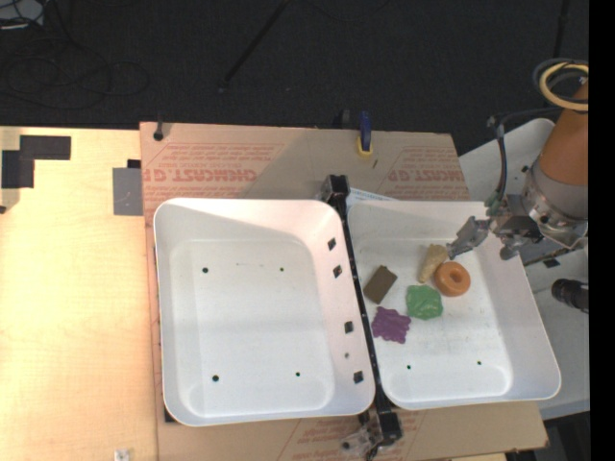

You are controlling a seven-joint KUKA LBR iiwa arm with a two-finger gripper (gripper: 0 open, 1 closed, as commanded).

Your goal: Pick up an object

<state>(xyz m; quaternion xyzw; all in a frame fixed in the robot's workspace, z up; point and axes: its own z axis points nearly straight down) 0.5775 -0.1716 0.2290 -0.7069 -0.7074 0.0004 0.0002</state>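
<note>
- Two white bins side by side on a cardboard sheet (288, 166): left bin (252, 310) and right bin (500, 353), their inner walls touching along a line of black clips (346, 286).
- Five small objects, all in the right bin, clustered in its upper-left part: one brown block (381, 282), one purple piece (391, 324), one green lump (424, 303), one orange ring (452, 279), one tan piece (432, 262).
- Orange ring touches or nearly touches the tan piece on one side and the green lump below it — the contact cannot be told for sure. Brown block sits apart, nearest the dividing wall; purple piece lies just below it.
- One arm (562, 161) enters from the right; gripper (468, 238) hangs over the right bin's upper area, just above and right of the tan piece and ring. One grey finger (468, 234) reaches toward them; nothing is seen between the fingers, and whether they stand apart or together cannot be told.
- Open room: the right bin's lower half and right side lie bare — only small dark holes there. Cluster stands well off the near rim and the right rim.
- Pale wooden benchtop (67, 305) lies left of the bins.
</note>
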